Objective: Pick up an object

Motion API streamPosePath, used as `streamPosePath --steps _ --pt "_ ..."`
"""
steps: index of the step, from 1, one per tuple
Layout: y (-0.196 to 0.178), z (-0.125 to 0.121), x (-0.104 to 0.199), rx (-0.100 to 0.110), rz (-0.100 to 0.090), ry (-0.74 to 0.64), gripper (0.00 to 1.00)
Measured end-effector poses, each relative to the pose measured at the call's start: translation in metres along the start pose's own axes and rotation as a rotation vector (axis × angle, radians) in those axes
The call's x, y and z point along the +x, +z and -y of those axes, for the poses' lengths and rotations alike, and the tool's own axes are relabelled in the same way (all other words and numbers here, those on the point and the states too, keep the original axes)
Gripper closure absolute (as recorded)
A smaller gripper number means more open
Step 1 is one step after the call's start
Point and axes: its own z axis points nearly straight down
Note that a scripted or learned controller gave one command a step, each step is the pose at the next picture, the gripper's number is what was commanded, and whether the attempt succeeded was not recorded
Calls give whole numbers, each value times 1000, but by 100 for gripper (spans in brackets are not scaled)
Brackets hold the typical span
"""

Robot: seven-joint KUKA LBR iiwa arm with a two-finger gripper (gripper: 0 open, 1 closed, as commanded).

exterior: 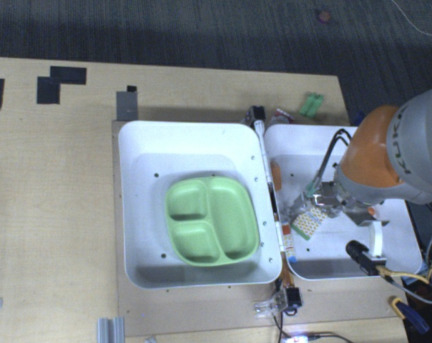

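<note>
In the right bin (388,224), my gripper (310,206) is low over the left part of the floor, with the grey arm and its orange band reaching in from the right. A small packet with a yellow-and-white dotted pattern (307,224) lies right under and in front of the gripper, touching or nearly touching it. I cannot tell whether the packet is gripped. A thin orange object (275,171) lies along the bin's left wall. The left bin (141,184) holds a light green divided plate (212,219), lying flat.
A small green object (311,105) and a pinkish scrap (283,113) lie on the bench behind the right bin. Black patches (59,83) mark the wooden bench at far left. Cables and clips sit at the bins' front edge (284,302).
</note>
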Motion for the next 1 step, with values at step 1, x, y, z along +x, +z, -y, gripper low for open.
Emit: streamPosePath --steps 1 --pt "-11 -2 0 -5 1 -1 100"
